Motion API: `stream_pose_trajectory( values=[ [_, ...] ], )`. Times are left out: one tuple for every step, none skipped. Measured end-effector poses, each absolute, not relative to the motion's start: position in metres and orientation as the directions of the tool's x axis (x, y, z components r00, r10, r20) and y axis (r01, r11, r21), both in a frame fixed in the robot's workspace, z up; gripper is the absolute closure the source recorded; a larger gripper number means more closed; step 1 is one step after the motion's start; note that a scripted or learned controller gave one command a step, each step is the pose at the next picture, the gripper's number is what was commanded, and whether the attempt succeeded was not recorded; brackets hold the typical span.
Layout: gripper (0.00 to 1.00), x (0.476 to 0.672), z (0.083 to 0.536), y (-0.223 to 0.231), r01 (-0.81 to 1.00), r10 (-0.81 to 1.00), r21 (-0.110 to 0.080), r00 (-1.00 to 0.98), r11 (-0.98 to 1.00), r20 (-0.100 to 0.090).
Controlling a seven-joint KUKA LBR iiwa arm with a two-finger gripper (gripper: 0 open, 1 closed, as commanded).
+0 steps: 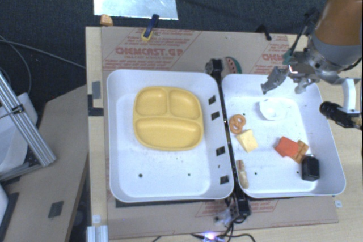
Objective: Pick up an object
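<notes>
1. I count two white bins: left bin (pixel 119 178) at 9 o'clock, right bin (pixel 329 170) at 3 o'clock.
2. One yellow divided plate (pixel 168 118).
3. One pretzel (pixel 237 122).
4. One cheese wedge (pixel 247 140).
5. One white piece (pixel 268 110).
6. One orange block (pixel 291 148).
7. One black object (pixel 309 168).
8. One tan stick (pixel 242 173).

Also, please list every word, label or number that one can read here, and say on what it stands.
"CHEMCAST GP": red print, mirrored, on the brown paper-covered board behind the two bins.
Same red print near the board's right rear and front edge: too blurred to read.
Nothing readable on the divided yellow plastic plate.
</notes>
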State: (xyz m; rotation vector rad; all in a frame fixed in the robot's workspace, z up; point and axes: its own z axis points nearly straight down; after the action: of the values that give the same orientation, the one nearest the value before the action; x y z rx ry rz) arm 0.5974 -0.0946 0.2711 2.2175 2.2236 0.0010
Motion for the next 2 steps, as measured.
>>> stream_pose_trajectory(
  values=[
    [0.00,0.608,0.137,-0.198,1.000,1.000,-0.005,0.007,-0.007,-0.003],
    [0.00,0.487,0.082,-0.207,1.000,1.000,-0.008,0.003,-0.003,0.004]
  ],
)
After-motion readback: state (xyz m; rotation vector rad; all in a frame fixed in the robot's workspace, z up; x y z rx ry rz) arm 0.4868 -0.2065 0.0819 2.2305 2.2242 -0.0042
